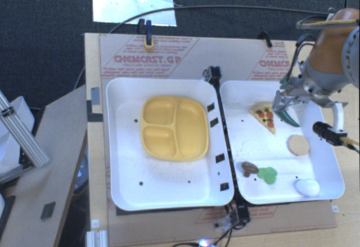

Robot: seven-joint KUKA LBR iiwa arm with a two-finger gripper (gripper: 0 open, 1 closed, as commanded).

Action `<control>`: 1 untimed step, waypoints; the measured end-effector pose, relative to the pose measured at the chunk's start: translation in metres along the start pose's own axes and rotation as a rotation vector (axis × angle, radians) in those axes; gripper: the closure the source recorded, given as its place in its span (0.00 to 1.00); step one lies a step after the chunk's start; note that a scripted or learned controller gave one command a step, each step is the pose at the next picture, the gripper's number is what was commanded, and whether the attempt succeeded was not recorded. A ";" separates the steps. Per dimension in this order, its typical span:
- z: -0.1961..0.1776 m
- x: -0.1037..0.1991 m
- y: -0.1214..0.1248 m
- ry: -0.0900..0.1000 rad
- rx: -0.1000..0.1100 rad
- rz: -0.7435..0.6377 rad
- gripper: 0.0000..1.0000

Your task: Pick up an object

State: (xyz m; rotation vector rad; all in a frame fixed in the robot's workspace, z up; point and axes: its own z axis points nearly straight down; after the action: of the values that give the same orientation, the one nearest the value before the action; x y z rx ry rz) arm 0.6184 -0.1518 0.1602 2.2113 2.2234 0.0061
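Observation:
The right bin (332,184) holds a pizza slice (263,116), a round tan cookie (298,145), a white egg (307,187), a green leafy piece (268,174) and a brown mushroom (249,169). My gripper (281,104) hangs over the bin's far part, just right of the pizza slice and above the cookie. A thin dark green piece (292,119) lies directly under the gripper; whether it touches the gripper is unclear.
A yellow divided plate (173,128) lies in the left bin (121,184). A black clip strip (220,139) runs along the seam between the bins. The arm (332,54) reaches in from the right over the right bin's far corner.

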 end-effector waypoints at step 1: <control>-0.047 0.000 0.002 0.000 0.001 0.000 1.00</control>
State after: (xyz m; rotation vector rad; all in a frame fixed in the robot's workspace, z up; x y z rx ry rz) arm 0.6199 -0.1520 0.2073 2.2114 2.2243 0.0047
